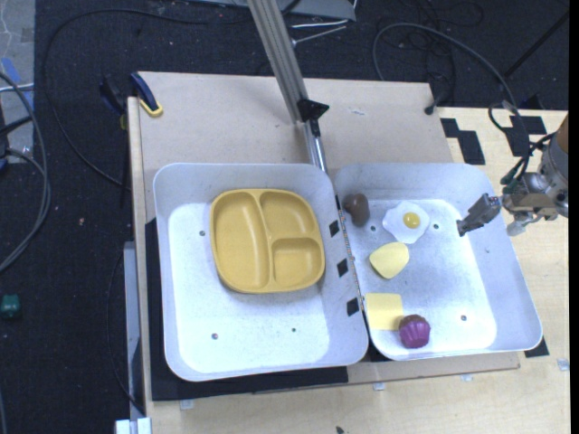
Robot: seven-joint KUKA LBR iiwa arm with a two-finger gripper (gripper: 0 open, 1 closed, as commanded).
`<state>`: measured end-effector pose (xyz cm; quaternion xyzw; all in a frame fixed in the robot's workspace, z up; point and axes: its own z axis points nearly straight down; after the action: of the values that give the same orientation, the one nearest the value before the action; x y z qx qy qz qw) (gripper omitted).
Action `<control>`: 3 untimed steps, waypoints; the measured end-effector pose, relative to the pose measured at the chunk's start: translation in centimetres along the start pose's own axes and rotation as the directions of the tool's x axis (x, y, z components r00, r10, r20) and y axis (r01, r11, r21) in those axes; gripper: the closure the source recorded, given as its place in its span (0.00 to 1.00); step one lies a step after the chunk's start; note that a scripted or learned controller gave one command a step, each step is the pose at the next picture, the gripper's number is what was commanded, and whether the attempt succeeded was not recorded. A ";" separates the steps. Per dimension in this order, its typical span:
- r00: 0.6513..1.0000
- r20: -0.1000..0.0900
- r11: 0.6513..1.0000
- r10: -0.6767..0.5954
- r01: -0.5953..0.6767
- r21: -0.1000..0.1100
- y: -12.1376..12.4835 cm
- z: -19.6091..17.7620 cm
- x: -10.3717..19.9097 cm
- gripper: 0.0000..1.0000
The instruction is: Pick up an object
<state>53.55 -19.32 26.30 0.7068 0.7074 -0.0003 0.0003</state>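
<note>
The left shallow white bin (pixel 181 333) holds one thing: a yellow plastic plate with three sections (pixel 268 240). The right shallow white bin (pixel 507 315) holds five toy foods: a small brown lump (pixel 357 208) (maybe a potato), a white fried egg with a yellow yolk (pixel 406 221), a pale yellow wedge (pixel 389 260), a flat yellow square (pixel 383 311) and a purple round piece (pixel 414 331). The two-finger gripper (pixel 477 215) hangs over that bin's right side, with nothing between its fingers. No writing can be read.
</note>
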 end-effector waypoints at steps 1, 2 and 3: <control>1.000 -0.001 1.000 0.001 -0.001 0.004 0.7 4.6 -0.2 0.00; 1.000 -0.002 1.000 0.001 -0.001 0.005 0.1 9.1 0.0 0.00; 1.000 -0.002 1.000 0.002 -0.002 0.005 0.2 15.4 -0.4 0.00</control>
<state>53.74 -19.68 10.90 0.7074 0.7068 -0.0012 -0.0021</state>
